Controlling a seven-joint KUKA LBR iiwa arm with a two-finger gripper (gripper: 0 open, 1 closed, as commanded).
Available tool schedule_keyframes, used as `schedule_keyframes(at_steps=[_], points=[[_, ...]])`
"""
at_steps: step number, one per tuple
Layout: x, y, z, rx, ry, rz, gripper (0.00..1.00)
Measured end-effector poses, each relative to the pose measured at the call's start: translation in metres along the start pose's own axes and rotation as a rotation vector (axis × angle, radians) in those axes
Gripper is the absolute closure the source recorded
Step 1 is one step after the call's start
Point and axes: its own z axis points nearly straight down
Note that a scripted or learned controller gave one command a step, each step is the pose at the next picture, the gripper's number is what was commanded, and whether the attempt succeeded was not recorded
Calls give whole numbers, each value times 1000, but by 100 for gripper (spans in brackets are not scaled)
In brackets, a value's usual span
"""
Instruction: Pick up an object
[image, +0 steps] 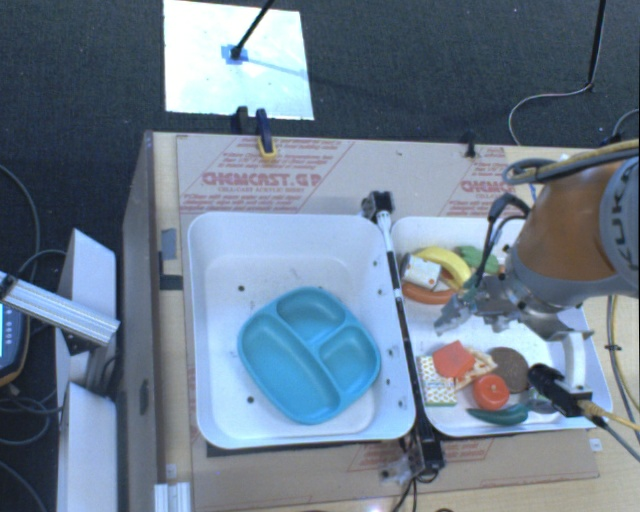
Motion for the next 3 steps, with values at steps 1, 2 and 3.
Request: schedule_keyframes(at_steps=[1,2,3], points=[[-22,38,95,1,0,1,0],[-20,-23,100,0,0,2,0],[-19,-21,89,-6,0,0,100]])
